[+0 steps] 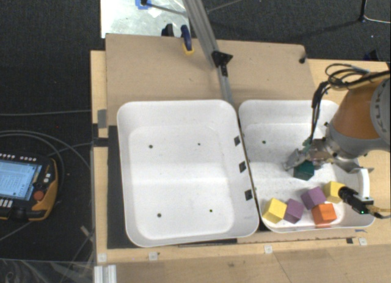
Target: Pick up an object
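The gripper (302, 163) hung low in the right bin (269, 123), pinching a teal block (303, 170), apart from the blocks (302, 209) clustered at the near wall.

Dark carpet floor (49, 43), wooden bench (263, 68)

The arm (360, 123) ran off the frame at three o'clock. Its wrist hid much of the tool (303, 161), whose fingers were too small to read, and partly covered the green block (303, 170).
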Controlling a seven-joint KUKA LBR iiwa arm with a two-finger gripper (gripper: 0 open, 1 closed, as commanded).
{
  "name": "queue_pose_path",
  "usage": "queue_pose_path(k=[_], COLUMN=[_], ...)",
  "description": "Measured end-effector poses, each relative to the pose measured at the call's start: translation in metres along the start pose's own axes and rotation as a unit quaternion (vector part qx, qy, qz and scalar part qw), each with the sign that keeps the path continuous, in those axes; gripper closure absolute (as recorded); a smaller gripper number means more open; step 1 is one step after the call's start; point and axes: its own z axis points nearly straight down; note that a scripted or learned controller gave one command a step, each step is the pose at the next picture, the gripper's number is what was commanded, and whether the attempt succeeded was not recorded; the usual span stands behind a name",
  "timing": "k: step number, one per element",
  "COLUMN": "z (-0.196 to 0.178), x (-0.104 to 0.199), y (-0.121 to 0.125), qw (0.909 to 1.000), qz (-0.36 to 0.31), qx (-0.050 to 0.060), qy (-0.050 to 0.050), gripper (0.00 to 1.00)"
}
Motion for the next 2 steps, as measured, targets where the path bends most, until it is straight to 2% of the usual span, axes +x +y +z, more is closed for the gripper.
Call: queue_pose_path(k=[1,2], z=[-0.004,-0.015], x=[0.05,0.047], y=[-0.017,-0.015], qw=[1.0,1.0], qz=[-0.004,-0.002], qx=[-0.002,-0.004], qy=[0.001,0.0], gripper=[0.0,1.0])
